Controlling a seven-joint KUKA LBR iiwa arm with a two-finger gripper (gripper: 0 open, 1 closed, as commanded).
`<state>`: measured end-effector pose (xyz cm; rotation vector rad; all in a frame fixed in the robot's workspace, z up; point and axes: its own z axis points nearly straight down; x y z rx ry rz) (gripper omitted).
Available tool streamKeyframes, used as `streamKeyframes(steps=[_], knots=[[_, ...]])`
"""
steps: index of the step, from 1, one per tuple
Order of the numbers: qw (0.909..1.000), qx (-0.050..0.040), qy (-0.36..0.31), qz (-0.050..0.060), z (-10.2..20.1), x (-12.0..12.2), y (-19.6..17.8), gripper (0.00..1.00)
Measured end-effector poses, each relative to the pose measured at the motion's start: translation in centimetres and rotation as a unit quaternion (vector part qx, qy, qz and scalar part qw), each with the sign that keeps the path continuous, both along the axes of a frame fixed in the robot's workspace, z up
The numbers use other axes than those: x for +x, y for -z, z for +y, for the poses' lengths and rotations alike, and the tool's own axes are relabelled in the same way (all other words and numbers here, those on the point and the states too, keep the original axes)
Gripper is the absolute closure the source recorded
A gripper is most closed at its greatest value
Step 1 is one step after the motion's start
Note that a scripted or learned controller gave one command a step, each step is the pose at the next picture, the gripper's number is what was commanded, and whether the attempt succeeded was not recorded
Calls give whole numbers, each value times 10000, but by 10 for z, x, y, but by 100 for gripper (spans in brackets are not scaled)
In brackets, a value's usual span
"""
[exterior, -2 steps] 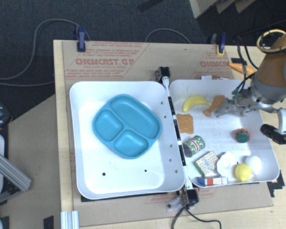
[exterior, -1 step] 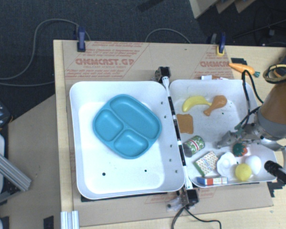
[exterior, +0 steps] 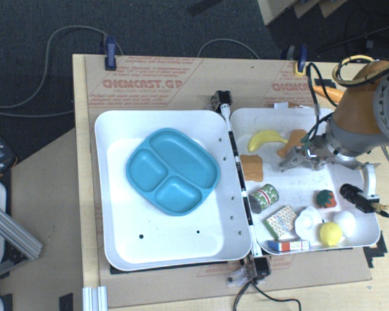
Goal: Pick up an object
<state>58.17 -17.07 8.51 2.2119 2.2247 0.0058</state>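
- We see the gripper (exterior: 297, 157) low in the right bin (exterior: 282, 117), near its back. Its thin metal fingers are hard to make out, so we cannot tell if they are open or closed.
- An orange-brown thing (exterior: 292, 144) lies just beside the gripper, partly hidden by it. We cannot tell what it is.
- The arm (exterior: 363, 112) is cut off at the right edge.
- The banana (exterior: 266, 139) lies near the gripper, to its left.
- The can (exterior: 263, 197) has a label, too small to read.
- Red letters on the board (exterior: 142, 80) look like "CHEMCAST".
- The blue tray (exterior: 172, 171) sits in the left bin (exterior: 117, 225).
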Motion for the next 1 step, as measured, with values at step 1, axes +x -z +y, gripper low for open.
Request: streamKeyframes(steps=[1], knots=[[10000,4,6,39,32,65,1,0]])
